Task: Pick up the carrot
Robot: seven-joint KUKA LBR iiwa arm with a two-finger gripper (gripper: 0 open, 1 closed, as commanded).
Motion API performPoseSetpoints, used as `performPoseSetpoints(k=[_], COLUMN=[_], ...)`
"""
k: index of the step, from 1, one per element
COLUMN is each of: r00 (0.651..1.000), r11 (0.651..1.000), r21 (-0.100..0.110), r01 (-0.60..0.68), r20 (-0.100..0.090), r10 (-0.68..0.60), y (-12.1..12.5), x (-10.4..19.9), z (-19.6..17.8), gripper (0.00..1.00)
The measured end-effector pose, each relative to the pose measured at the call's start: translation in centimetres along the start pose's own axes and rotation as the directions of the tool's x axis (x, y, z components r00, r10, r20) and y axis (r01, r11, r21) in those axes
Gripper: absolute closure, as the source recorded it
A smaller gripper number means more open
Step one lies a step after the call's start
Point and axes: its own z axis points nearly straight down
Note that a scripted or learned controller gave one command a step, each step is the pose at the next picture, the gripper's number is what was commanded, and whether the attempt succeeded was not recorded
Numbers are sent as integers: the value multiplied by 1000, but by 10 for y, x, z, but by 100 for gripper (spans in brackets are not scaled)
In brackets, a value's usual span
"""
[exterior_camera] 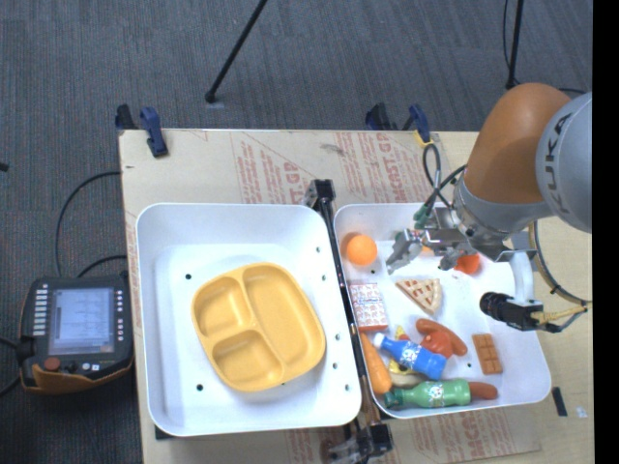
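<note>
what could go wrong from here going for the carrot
The orange carrot lies tight against the right bin's left wall, so one finger may strike the wall. The blue bottle and green bottle crowd it and may be knocked or grabbed instead. The gripper hangs far up the bin, nearer the orange ball.

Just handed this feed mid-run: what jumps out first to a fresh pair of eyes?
The grey arm with its orange band fills the upper right, its gripper hanging over the right bin near an orange ball. That bin is crowded with toy food; the carrot lies along its left wall, apart from the gripper. The left bin holds a yellow divided plate.
</note>
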Motion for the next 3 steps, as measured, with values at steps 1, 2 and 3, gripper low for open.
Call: performPoseSetpoints(k=[1, 2, 3], r00=[1000, 1000, 1000], r11=[1000, 1000, 1000], r21=[4, 1, 1], r01=[-28, -31, -4], r20=[0, -2, 0], r10=[28, 31, 4], y=[60, 61, 7], x=[0, 0, -33], z=[110, 99, 109], gripper=[0, 100, 100])
